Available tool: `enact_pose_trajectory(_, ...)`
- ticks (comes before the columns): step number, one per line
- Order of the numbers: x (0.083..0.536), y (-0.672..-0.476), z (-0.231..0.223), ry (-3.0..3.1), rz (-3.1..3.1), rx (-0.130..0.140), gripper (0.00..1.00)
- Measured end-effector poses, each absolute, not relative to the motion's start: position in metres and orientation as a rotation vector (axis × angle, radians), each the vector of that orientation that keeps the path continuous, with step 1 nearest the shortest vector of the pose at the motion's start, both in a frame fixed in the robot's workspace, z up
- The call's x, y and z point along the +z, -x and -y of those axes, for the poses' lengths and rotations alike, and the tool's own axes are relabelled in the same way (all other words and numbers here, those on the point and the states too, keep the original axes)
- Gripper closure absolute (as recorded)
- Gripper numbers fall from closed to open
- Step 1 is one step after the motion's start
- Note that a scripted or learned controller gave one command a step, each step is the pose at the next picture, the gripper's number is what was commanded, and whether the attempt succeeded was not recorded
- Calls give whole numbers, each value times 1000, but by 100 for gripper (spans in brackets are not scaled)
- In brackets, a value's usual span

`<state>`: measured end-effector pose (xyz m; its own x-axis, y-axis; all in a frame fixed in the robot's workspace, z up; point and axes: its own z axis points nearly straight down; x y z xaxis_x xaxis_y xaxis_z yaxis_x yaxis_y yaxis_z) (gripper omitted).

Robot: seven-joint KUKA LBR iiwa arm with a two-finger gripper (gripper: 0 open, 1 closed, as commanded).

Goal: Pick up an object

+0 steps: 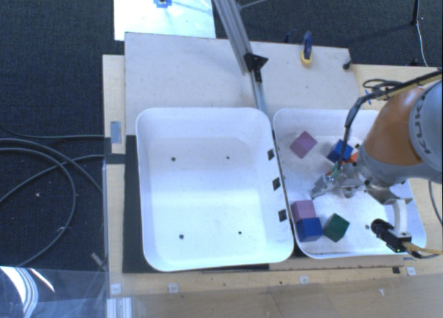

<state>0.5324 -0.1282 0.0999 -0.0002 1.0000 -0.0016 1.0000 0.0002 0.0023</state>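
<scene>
Inside the right bin [415,230], from the overhead camera, the gripper [325,185] hangs low among the blocks; whether it is apart or together, I cannot tell. A purple block [302,210] and blue block [309,228] touch just below it, so a descent risks nudging both and gripping neither.

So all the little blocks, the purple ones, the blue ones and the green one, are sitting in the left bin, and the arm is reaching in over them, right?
Not quite: the camera view shows the blocks in the right bin, not the left. The purple blocks, blue blocks and green block lie there, and the arm reaches in over them, its gripper low among them.
</scene>
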Motion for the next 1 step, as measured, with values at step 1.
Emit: enact_pose_trajectory(1,143,-523,98,-2211,-2226,7,0)
